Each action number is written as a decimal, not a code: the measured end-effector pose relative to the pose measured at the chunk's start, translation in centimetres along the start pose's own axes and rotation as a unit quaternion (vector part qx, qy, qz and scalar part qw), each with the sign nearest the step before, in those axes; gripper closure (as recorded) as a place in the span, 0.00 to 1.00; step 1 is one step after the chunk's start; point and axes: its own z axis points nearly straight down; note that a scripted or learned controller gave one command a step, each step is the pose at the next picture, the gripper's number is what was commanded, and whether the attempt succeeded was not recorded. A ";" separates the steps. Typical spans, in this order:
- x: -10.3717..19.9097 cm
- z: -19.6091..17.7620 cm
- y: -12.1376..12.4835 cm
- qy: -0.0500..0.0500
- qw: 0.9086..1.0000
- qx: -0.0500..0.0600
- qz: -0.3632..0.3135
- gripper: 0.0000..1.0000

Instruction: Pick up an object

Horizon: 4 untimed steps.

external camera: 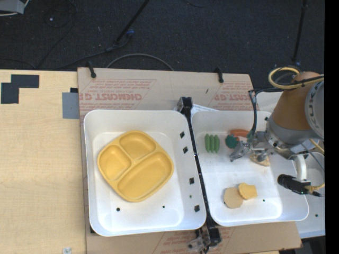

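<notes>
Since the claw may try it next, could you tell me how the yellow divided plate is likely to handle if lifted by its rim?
The yellow divided plate looks like stiff moulded plastic, so probably light and rigid. Its glossy surface may slip. It lies flat in the left bin, so it probably won't roll, but gripped at one edge it would likely tilt.
</notes>
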 end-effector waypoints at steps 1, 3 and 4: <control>-0.1 -1.2 0.0 0.000 1.000 -0.001 0.001 1.00; -0.2 -12.6 -1.2 -0.002 1.000 -0.005 -0.001 1.00; -0.3 -17.4 -1.2 -0.002 1.000 -0.005 -0.001 1.00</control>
